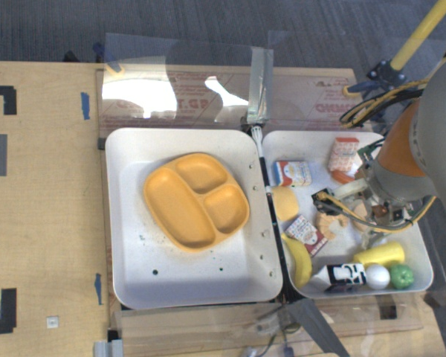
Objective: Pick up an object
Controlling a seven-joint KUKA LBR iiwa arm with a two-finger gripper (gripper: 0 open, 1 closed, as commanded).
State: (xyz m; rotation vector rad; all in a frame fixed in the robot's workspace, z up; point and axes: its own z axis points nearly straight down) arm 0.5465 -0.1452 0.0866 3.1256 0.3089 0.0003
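My gripper (363, 216) hangs low over the middle of the right bin (424, 253), below the orange band of the arm (401, 155). Just to its left lie a tan, crumpled item (331, 222) and a small red-and-white packet (306, 231). A yellow cone-shaped thing (382, 255) lies just below the gripper. Further items in this bin are a banana (299, 259), a yellow block (285, 203), a red-and-white carton (344, 155), a white packet with red and blue print (292, 172), a black-and-white bottle (345, 274), a white ball (377, 277) and a green piece (403, 276). Nothing is seen held.
The left bin (126, 222) holds an orange divided plate (197, 199). A metal divider (258, 95) and a clear sheet stand behind the bins. Yellow cables (372, 99) run at the upper right, next to the arm.
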